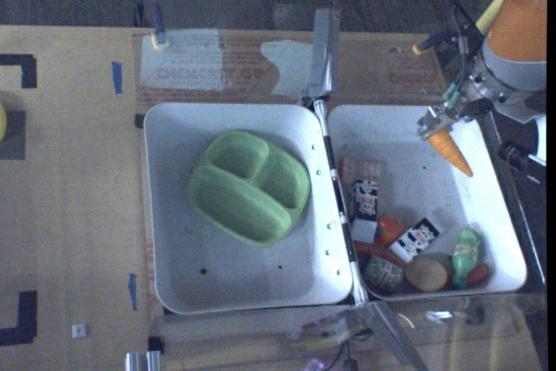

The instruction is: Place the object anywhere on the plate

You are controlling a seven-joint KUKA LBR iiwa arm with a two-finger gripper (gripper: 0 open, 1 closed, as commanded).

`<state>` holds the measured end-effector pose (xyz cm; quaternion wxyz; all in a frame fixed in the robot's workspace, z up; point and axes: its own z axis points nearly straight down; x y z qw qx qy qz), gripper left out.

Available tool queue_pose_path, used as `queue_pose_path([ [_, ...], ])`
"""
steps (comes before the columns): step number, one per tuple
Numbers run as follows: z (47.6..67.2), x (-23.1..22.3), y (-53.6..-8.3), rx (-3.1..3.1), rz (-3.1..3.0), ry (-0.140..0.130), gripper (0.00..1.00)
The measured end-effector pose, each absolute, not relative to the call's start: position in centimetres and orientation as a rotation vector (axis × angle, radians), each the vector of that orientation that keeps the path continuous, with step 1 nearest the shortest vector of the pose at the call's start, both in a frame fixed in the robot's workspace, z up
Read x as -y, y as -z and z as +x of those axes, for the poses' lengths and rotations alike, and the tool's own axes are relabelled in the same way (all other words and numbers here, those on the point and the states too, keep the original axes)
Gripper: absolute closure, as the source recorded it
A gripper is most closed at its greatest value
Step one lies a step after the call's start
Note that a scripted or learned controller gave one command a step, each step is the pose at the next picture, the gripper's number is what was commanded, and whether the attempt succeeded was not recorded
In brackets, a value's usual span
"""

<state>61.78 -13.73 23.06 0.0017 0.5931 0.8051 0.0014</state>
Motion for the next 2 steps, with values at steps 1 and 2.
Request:
queue_pose_path([
  [1,59.29,6.96,-18.51,-2.71,1.59,-0.001,1.0],
  [2,59.3,6.98,-18.52,-2.71,1.59,-0.001,0.0],
])
